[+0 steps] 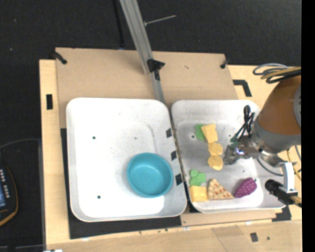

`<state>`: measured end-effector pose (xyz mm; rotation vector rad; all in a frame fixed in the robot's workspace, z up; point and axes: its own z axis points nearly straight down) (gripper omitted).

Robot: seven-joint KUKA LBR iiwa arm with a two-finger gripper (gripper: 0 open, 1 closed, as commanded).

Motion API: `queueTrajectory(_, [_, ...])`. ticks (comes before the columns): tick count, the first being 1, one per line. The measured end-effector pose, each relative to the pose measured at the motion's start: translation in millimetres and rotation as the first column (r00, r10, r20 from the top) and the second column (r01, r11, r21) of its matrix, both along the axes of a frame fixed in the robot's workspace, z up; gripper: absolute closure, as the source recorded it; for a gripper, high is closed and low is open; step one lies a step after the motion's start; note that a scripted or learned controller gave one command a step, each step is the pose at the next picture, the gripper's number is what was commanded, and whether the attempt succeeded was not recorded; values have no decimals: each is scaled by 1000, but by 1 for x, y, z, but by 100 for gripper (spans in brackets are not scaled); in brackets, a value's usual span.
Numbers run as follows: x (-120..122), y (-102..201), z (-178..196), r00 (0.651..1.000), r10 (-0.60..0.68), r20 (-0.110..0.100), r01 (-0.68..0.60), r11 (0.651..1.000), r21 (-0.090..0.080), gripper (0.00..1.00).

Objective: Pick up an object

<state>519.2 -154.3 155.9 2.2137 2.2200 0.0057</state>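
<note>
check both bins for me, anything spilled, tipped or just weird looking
Nothing stands out. The blue bowl sits upright in the left bin. The toy food, including the purple grapes and the pizza slice, lies inside the right bin, none over the rim. The pincer is low beside the yellow pieces.

Blue bowl (147, 174) sits in left bin (94, 119), near its right edge. Grey pole (139, 33) slants over desk's (50, 140) far edge. Handheld controller (0, 190) off desk's left edge.
</note>
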Motion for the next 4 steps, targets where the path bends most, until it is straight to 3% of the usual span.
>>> queueTrajectory(1, [2, -1, 54, 1000, 1, 1, -1, 1000, 0, 100])
queueTrajectory(4, [14, 153, 72, 1000, 6, -4, -6, 1000, 4, 100])
